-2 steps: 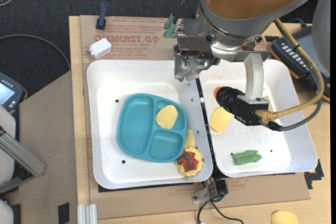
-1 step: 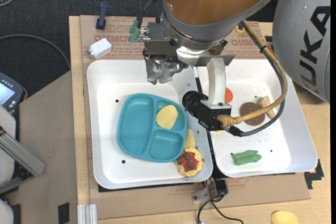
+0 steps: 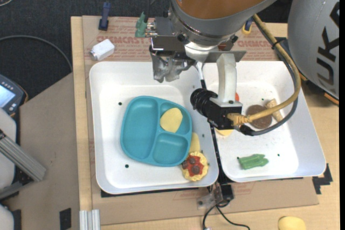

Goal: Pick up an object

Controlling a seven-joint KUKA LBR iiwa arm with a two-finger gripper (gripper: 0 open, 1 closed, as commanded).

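Whether the jaws are released or clenched, I cannot tell. Grey metal gripper (image 3: pixel 168 69) hangs over the left shallow white bin (image 3: pixel 105 116), just beyond the blue plastic divided plate (image 3: pixel 145 134) bearing a yellow piece (image 3: pixel 172 119).

Blue tray (image 3: pixel 144 132) crowds the left bin (image 3: pixel 102 116); right bin's (image 3: pixel 307 137) near corner lies open

robot lab | cardboard-topped bench (image 3: pixel 86 132) | white bins (image 3: pixel 102 132) | loose cables (image 3: pixel 16 43)
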